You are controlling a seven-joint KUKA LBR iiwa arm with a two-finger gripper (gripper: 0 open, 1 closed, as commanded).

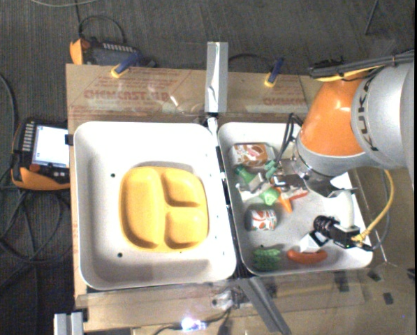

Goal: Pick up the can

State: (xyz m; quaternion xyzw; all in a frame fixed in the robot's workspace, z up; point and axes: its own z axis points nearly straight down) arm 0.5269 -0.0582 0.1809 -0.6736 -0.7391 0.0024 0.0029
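the can [263, 219] lies on its side in the right bin [362, 260], among toy food — the gripper [283, 182] hovers just above-right of it; its grip state cannot be told.

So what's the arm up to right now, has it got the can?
Gripper low in right bin, among toy food. Can lies loose on bin floor, not held. Green piece and carrot crowd between gripper and can.
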